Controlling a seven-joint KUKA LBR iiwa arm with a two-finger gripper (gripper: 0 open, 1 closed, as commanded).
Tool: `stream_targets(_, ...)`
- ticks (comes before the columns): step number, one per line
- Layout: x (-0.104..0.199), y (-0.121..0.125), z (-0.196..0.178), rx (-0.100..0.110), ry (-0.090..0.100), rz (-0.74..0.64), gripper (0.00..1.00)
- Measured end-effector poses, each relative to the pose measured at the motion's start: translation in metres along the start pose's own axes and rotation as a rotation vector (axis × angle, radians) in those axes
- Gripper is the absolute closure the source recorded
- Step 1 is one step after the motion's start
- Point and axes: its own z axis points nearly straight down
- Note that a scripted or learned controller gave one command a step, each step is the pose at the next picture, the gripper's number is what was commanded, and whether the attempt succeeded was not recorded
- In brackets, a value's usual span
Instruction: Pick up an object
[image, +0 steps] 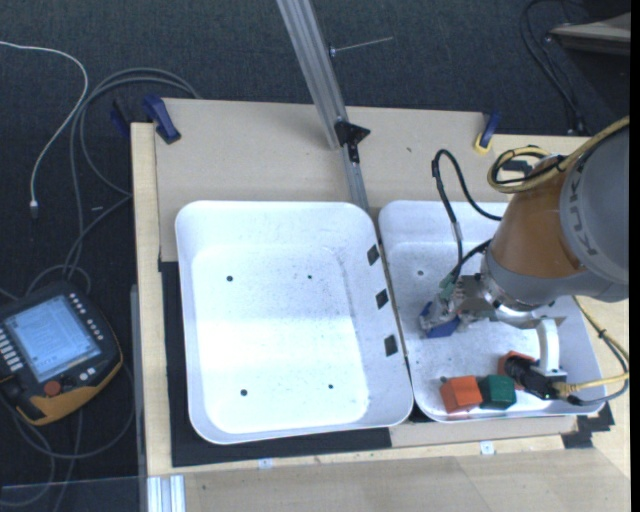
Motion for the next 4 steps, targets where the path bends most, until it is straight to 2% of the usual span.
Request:
stream_targets(1, 0.107, -0.009, -0.097, -0.017, -0.009, 0.004, 1.00)
stream_targets(2, 0.041, -0.040, -0.090, 0.004, -0.003, 0.008, 1.00)
stream_targets(3, -0.024, -0.031, 0.015, 0.009, -0.001, 0.005, 1.00)
stream_targets(4, -0.021, -0.029, 0.011, 0.001, -0.001, 0.001, 0.00)
